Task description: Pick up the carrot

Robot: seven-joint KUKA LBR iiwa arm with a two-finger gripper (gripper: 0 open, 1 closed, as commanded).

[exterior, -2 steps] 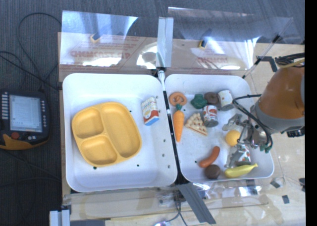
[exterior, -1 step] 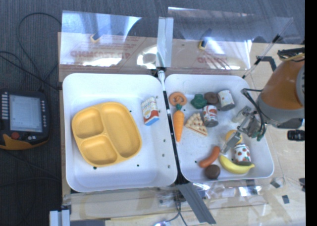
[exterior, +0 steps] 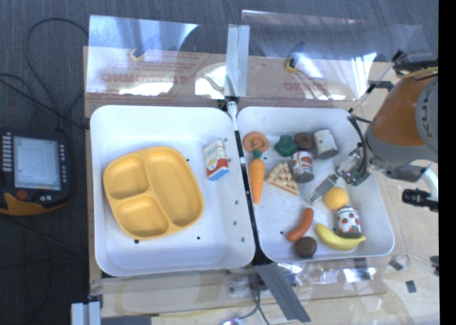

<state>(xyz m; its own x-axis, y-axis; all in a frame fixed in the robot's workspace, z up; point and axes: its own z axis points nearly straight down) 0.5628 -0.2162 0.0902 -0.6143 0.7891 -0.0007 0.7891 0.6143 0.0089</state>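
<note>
Carrot (exterior: 256, 179) is seen lying at the left edge of the right bin (exterior: 381, 234), just beside the divider, its green top pointing toward the upper part of the frame. A pizza slice (exterior: 284, 178) lies just to its right, and an orange round piece (exterior: 255, 142) above it. The gripper (exterior: 352, 172) is positioned over the right side of the same bin, well apart from the carrot, near a lemon (exterior: 336, 197). Whether it is spread or pressed together cannot be told. A yellow divided plate (exterior: 152, 191) is placed in the left bin (exterior: 107, 245).
</note>
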